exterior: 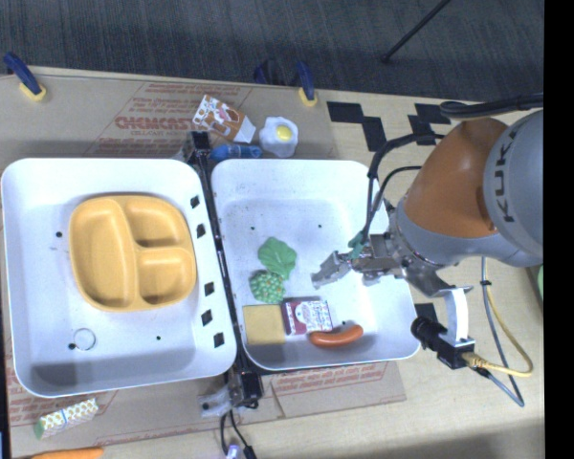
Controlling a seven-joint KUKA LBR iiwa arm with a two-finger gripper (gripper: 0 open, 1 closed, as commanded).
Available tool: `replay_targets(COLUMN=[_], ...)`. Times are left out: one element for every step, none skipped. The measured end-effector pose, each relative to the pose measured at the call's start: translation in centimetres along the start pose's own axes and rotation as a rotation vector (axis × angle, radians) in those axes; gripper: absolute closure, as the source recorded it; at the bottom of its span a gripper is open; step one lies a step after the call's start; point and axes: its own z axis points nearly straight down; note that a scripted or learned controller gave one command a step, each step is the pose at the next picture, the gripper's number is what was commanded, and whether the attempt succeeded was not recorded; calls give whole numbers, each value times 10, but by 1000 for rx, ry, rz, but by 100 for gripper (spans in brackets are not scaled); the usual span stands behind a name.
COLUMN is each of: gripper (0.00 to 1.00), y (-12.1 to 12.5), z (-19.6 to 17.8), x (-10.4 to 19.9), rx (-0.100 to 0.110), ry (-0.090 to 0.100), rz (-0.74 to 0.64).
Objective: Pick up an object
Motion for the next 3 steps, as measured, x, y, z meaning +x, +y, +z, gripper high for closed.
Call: replay_targets(gripper=[0,100,0], y=[0,2,2], z=[111,99,99], x=[-3,-5,-5], rx=[-9,-14,-13], ry=[-2,-9,-8], rz=[-58,-61,-61])
